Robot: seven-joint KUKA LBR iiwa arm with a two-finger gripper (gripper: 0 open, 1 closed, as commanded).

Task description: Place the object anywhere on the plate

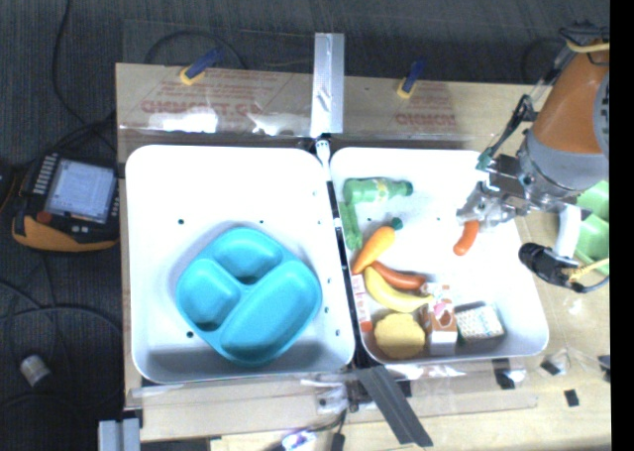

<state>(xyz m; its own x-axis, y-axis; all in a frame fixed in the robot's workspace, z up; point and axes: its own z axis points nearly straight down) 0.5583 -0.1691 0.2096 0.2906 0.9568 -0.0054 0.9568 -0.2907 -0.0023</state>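
Note:
A blue plate [248, 290] with three compartments lies in the left bin [158, 171], toward its front. Over the back right of the right bin [436, 176], my gripper [478, 213] hangs below the orange-banded wrist. A small orange-red piece [466, 238] sticks out down and to the left from between its fingertips, and the fingers look shut on it. The piece hangs above bare bin floor, well to the right of the plate.
The right bin also holds a green bottle [374, 190], a carrot [374, 246], a banana [391, 292], a yellow lemon-like fruit [398, 333] and two small boxes [441, 320], all on its left and front side. The ridge between the bins [337, 241] runs between gripper and plate.

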